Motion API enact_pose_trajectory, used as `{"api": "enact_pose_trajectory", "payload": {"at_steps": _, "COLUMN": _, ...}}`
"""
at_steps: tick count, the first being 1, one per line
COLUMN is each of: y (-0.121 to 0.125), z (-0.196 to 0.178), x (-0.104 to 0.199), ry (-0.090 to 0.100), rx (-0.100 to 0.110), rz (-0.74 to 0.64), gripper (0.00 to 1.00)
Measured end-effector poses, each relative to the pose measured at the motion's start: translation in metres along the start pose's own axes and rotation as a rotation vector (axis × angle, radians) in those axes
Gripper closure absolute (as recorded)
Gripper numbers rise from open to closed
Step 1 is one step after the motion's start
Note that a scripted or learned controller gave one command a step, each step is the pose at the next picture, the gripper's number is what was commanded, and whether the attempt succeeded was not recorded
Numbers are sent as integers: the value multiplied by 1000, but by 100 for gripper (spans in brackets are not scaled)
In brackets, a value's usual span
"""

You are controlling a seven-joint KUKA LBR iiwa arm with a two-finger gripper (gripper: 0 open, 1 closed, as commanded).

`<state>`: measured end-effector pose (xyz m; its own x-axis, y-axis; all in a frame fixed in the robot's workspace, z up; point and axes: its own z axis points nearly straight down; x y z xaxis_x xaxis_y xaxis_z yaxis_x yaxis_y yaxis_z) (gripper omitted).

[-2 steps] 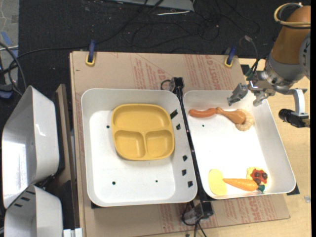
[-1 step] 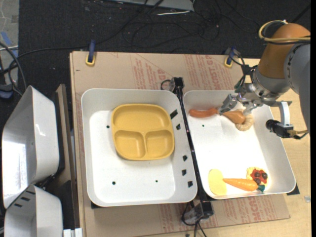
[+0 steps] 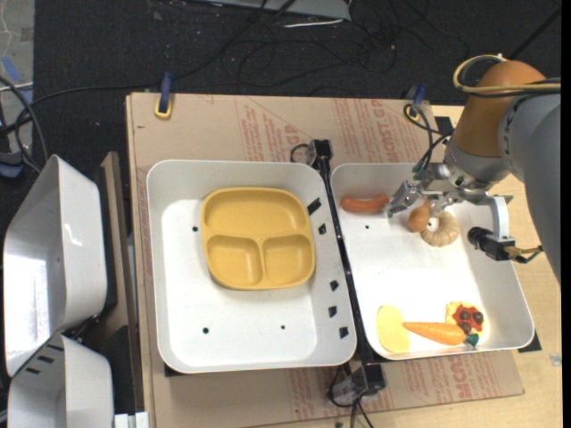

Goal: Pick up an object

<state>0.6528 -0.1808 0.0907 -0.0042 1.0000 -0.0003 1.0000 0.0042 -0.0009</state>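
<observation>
My gripper hangs low over the far part of the right bin, reaching in from the right. Just to its left lies an orange-red sausage, close to the gripper's tip. Right under and in front of the gripper sits a small brown rounded piece, with a beige mushroom-like toy touching it on the right. Whether anything is in the gripper's grasp is not visible from this angle.
Near the right bin's front edge lie a pale yellow slice, an orange carrot and a small red-and-green toy. The left bin holds a yellow divided plate. A black divider with clips runs between the bins.
</observation>
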Motion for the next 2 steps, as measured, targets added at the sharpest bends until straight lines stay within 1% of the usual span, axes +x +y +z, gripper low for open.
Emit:
{"api": "enact_pose_trajectory", "payload": {"at_steps": 1, "y": -1, "z": -12, "x": -1, "ry": 1, "rx": 4, "rz": 1, "gripper": 100}}
{"api": "enact_pose_trajectory", "payload": {"at_steps": 2, "y": 3, "z": -76, "x": 4, "ry": -2, "rx": -9, "rz": 1, "gripper": 100}}
